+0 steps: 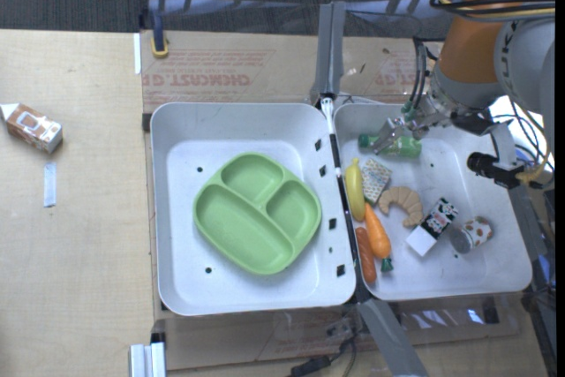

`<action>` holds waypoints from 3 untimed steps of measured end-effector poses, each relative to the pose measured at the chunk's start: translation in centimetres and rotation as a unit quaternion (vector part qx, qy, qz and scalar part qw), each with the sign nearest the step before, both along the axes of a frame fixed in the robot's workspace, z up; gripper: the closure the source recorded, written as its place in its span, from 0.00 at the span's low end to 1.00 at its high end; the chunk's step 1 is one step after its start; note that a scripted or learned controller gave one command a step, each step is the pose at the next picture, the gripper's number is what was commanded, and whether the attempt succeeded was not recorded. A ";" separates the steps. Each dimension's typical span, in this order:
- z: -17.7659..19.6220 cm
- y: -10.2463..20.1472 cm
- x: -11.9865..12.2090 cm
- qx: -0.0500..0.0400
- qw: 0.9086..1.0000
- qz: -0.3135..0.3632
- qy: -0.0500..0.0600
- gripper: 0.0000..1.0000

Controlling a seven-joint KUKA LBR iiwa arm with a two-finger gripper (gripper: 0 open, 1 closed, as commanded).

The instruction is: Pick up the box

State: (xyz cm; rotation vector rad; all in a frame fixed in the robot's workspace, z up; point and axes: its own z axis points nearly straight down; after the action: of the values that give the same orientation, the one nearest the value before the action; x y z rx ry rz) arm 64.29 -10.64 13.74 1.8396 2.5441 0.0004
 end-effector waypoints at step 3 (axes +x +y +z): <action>8.0 0.3 -0.6 0.000 0.999 -0.052 0.002 1.00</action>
State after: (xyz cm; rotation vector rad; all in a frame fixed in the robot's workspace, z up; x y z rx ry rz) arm 63.66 -10.31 21.71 1.9714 2.4473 -0.0031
